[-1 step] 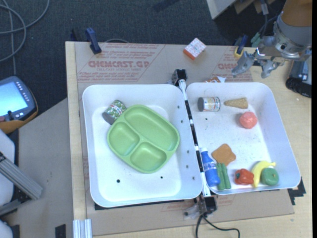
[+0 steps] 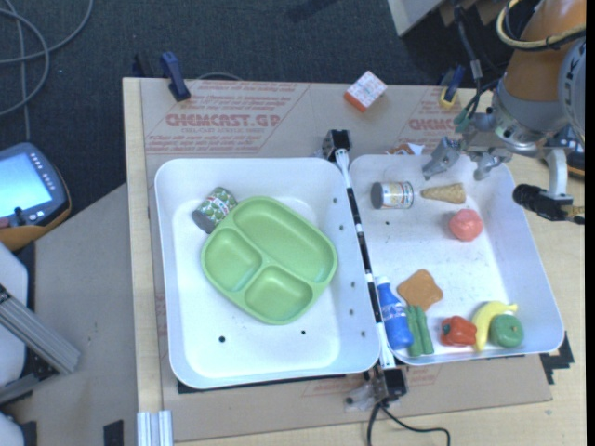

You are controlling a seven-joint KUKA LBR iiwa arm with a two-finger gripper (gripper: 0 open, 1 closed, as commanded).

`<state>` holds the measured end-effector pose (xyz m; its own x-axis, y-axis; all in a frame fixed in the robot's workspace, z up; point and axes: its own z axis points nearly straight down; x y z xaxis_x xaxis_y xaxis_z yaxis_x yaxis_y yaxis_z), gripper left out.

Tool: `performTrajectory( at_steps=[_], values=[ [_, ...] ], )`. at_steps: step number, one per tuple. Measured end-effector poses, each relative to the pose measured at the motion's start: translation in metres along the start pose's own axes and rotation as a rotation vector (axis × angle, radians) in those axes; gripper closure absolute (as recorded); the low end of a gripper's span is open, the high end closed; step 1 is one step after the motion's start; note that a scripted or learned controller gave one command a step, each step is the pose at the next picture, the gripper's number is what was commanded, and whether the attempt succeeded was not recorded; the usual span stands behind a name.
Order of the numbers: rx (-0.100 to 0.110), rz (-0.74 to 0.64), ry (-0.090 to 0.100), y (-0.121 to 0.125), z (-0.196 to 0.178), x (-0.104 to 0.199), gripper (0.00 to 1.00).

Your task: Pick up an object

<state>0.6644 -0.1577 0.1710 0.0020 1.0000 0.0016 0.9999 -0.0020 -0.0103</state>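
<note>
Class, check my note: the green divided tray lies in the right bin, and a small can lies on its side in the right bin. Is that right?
Not quite. The camera view shows the green divided tray in the left bin, not the right. The small can does lie on its side in the right bin.

Behind the green tray (image 2: 270, 258), a small can (image 2: 215, 207) is partly hidden by the tray's rim. We cannot read its label. Far right of the tray, the arm (image 2: 548, 35) is cut off by the picture's edge. The banana (image 2: 490, 320) is partly covered by a green fruit (image 2: 508, 331).
</note>
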Motion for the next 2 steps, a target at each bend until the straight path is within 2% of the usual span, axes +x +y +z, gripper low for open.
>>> performTrajectory(
  at_steps=[1, 2],
  values=[
    [-0.005, 0.0, -0.001, -0.032, 0.016, -0.017, 0.0],
    [-0.003, -0.001, 0.0, -0.044, 0.091, -0.028, 0.0]
  ],
)
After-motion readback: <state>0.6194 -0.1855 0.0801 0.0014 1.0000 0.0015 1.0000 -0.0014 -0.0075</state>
